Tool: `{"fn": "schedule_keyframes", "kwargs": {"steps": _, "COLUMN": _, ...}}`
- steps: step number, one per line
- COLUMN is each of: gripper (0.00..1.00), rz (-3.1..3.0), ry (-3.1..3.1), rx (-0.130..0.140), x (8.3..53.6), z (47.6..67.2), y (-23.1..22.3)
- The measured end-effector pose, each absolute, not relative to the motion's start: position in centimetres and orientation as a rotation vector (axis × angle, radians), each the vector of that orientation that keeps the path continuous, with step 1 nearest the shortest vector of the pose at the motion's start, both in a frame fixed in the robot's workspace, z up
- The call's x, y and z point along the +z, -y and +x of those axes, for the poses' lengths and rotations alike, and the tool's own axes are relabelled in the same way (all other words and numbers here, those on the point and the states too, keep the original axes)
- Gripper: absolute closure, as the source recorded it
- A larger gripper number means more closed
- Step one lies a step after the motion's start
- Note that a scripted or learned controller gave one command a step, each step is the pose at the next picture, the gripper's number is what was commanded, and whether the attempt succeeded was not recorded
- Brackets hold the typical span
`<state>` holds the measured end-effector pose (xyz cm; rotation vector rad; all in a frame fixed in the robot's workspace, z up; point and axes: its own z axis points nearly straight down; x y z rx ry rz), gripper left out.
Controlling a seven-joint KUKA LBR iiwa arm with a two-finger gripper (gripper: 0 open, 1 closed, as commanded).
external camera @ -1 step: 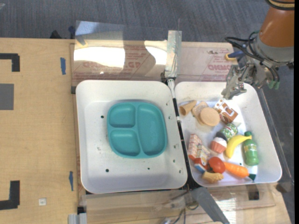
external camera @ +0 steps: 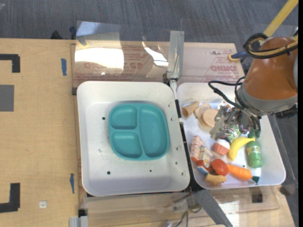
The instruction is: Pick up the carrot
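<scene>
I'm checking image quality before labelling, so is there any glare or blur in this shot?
Camera view: strong glare on the clear sheet behind the left bin; the teal tray is evenly lit; the gripper looks soft and cluttered; the carrot is sharp enough to make out.

so the grey KUKA arm (external camera: 265,103) comes in from the right side, with its fat orange band (external camera: 274,67) sitting just above the wrist. Wrist is angled down and to the left, black cables looping round it. The metal two-finger gripper (external camera: 230,126) hangs low at the end, pointing downward, too cluttered to make out more.
</scene>
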<state>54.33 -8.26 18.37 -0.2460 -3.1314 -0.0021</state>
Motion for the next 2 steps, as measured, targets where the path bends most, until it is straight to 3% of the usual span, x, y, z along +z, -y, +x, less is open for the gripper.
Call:
{"fn": "schedule_keyframes", "kwargs": {"steps": 1, "gripper": 0.00, "rz": -0.423, "ry": 3.121, "rx": 0.000, "x": 9.5, "z": 50.0, "y": 9.3}}
{"fn": "schedule_keyframes", "kwargs": {"steps": 2, "gripper": 0.00, "rz": -0.449, "ry": 3.131, "rx": -0.006, "x": 9.2, "z": 48.7, "y": 10.0}}
